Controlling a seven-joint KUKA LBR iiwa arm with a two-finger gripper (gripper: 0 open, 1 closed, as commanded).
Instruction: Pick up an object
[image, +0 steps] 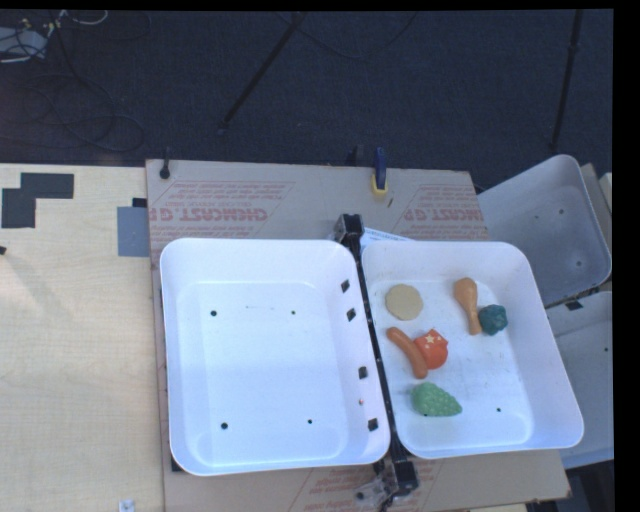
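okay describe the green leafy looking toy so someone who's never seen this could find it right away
Look in the right-hand white bin, at its near edge. The green toy lies alone there, below the orange sausage. It is light green and bumpy, unlike the darker teal lump farther back.

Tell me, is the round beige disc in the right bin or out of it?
In. The round beige disc lies flat on the floor of the right bin, near its upper left part, touching nothing.

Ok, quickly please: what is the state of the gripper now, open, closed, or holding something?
Gripper: cannot be told.
The green toy and the sausage toy lie in the right bin.
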